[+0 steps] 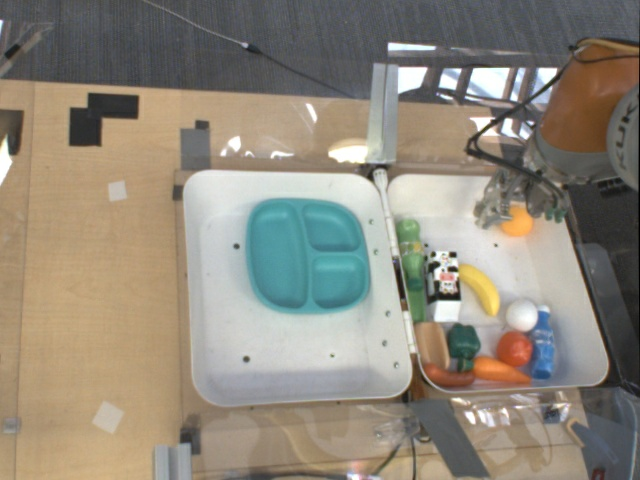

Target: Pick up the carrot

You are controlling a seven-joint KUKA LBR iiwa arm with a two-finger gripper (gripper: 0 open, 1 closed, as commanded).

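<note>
The carrot [500, 371] is orange and tapered. It lies flat at the front edge of the right bin [592, 298], below a red tomato [514, 348] and next to a blue bottle [542, 343]. My gripper [520, 208] is at the far back of that bin, well away from the carrot. It stands open over a small orange fruit [518, 225], which shows between and just below its fingers. Nothing is lifted.
The right bin also holds a banana [482, 290], a white ball [521, 315], a cow-patterned carton [442, 278], green broccoli [463, 341], a bread slice [432, 343] and a long green item [408, 253]. In the left bin [215, 298] sits a teal divided plate [305, 253].
</note>
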